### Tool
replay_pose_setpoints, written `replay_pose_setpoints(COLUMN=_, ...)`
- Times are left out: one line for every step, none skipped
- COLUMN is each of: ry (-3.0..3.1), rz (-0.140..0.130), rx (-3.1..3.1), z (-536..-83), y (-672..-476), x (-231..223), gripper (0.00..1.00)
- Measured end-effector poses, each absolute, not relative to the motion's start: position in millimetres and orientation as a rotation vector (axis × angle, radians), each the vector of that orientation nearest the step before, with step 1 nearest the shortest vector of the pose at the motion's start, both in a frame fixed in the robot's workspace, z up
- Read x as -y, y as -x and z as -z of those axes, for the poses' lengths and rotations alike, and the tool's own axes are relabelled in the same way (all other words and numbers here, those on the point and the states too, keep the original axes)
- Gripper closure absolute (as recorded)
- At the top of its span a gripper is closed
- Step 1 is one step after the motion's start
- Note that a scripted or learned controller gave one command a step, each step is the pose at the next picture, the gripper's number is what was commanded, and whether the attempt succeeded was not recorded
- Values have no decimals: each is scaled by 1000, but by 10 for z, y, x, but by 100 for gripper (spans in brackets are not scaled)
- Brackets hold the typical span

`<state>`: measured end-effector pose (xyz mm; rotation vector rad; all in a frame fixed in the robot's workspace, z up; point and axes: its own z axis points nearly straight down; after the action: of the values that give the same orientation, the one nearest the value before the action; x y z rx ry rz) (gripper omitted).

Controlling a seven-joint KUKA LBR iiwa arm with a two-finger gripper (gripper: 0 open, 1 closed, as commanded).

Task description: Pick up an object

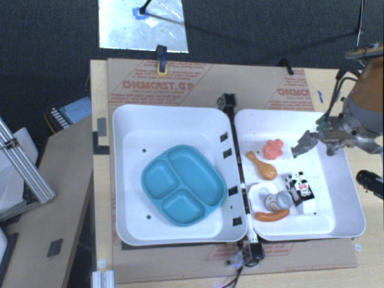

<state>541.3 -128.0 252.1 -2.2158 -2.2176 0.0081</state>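
So we're barely started: our hand [312, 141] hangs spread and empty over the right bin [345, 191], toys like the pink one [273, 149] untouched, whole grab left.

This looks like a robotics lab. A bench [198, 77] carries two white bins [129, 125], with aluminium framing [24, 173] and dark carpet [48, 35] around it

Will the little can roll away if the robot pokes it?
Probably. The can seems to lie on its side, and round sides roll easily. It might not go far, since the orange sausage lies right beside it. It looks small, so likely light.
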Motion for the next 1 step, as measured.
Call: replay_pose_setpoints(ry=2220, rz=1, rx=2226, z=-2571, y=-5434, x=1279, gripper=0)
